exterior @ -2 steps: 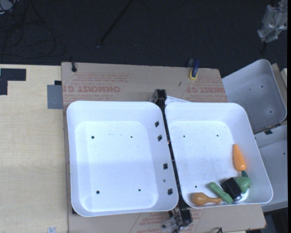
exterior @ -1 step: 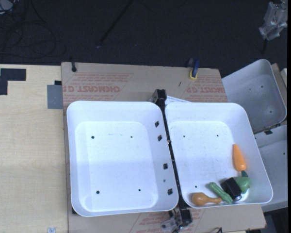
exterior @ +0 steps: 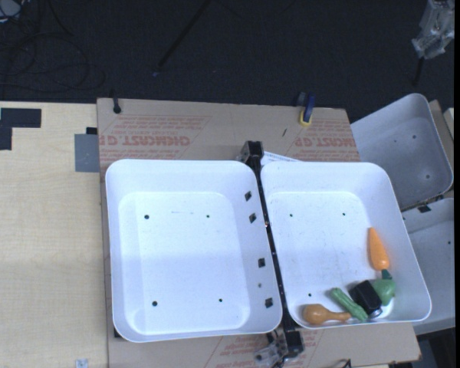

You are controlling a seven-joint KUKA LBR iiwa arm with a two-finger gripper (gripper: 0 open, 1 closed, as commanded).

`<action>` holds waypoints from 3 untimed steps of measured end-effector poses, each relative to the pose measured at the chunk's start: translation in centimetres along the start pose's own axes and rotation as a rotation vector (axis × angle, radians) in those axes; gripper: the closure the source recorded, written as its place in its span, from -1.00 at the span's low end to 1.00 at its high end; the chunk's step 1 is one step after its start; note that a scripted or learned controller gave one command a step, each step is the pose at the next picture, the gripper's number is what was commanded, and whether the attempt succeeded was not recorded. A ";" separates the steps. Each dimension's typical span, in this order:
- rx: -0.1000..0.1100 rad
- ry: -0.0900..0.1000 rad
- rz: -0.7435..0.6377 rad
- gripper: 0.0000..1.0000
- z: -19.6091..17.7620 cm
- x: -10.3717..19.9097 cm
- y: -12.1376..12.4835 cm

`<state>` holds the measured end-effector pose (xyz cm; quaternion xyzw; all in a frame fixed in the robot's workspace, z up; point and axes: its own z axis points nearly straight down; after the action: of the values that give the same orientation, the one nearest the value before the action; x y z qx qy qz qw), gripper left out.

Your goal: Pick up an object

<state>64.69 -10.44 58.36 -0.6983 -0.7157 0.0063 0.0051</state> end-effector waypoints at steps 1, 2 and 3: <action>0.002 0.000 -0.005 1.00 -0.9 0.1 0.0; 0.005 0.000 -0.011 1.00 -1.9 0.3 0.1; 0.008 0.000 -0.016 1.00 -2.8 0.4 0.1</action>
<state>64.87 -10.02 61.15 -0.6926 -0.7213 0.0091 0.0079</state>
